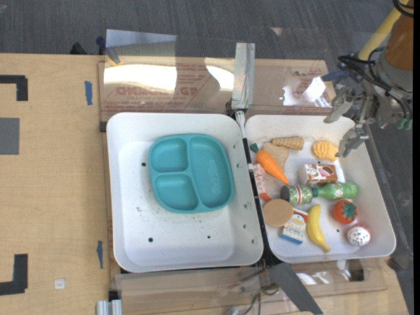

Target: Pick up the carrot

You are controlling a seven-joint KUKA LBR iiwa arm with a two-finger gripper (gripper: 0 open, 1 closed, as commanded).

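Observation:
The orange carrot (272, 165) with a green top lies slanted at the left side of the right bin (379, 202), close to the divider between the bins. My gripper (349, 125) hangs above the bin's far right corner, well to the right of the carrot and apart from it. Its two grey fingers (356, 138) point down and stand spread, with nothing between them.
The right bin also holds a croissant (287, 142), a yellow waffle piece (325, 149), a small carton (320, 173), a green bottle (321, 192), a tomato (344, 211), a banana (317, 227) and a cookie (278, 212). A teal divided plate (190, 172) lies in the left bin (125, 143).

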